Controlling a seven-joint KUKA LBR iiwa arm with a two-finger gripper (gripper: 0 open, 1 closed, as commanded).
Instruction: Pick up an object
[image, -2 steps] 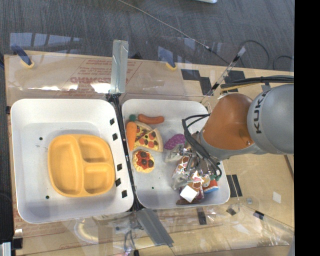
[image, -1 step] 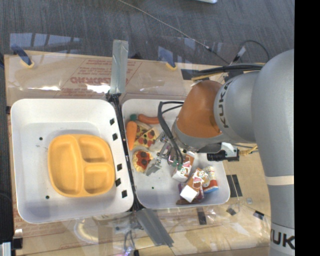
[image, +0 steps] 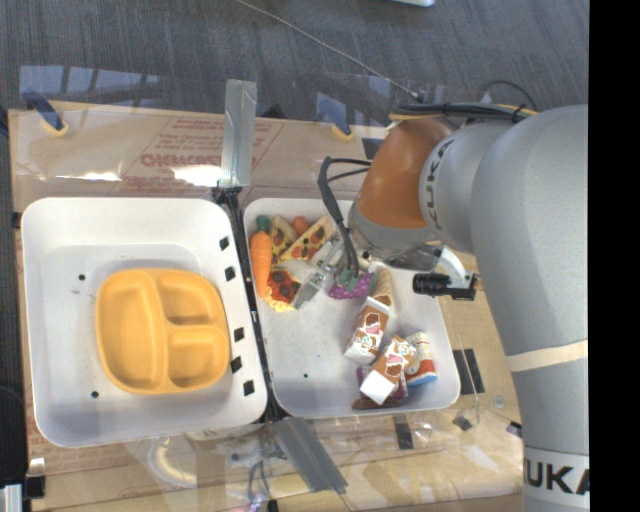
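Note:
My gripper (image: 328, 279) is low in the right bin (image: 310, 385), among the toy food at its upper middle. Its fingers stand open; one fingertip (image: 307, 290) touches or nearly touches a red and yellow toy (image: 281, 290), and the other is by the purple grapes (image: 352, 290). Nothing shows between the fingers. An orange carrot (image: 262, 260) lies along the bin's left wall. A pizza slice (image: 306, 238) sits at the top, partly under the wrist. An ice cream cone (image: 383, 287) lies right of the grapes.
Two small cartons (image: 367, 333) (image: 392, 368) and a blue and red toy (image: 425, 372) lie in the right bin's lower right. A yellow divided plate (image: 160, 328) rests in the left bin (image: 60, 240). The arm's orange band (image: 395, 185) overhangs the right bin's top.

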